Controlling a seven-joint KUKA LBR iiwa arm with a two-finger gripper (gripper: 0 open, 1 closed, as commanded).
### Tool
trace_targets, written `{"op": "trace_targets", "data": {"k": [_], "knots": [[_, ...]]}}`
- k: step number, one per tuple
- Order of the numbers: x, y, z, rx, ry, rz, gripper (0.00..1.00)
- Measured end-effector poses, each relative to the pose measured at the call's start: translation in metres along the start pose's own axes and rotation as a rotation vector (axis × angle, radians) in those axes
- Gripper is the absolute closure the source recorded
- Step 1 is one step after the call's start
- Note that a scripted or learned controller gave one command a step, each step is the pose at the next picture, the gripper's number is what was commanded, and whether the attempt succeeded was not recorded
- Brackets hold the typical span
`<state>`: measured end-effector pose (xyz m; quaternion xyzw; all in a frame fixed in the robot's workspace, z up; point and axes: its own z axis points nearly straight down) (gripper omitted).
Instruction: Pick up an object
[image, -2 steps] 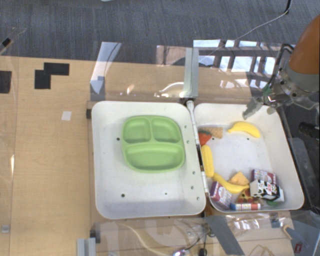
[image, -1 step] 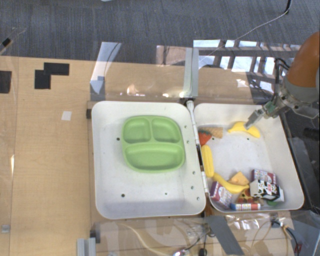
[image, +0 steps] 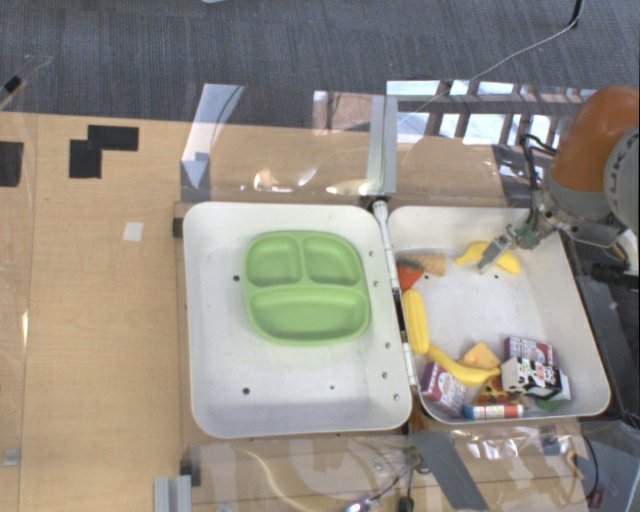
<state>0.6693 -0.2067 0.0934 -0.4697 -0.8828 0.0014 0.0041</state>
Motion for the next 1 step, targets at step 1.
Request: {"op": "trace_targets", "data": {"k": [1], "knots": [[-0.0024, 0.0031, -0.0100, -0.011, -0.018, -0.006, 1.00]]}}
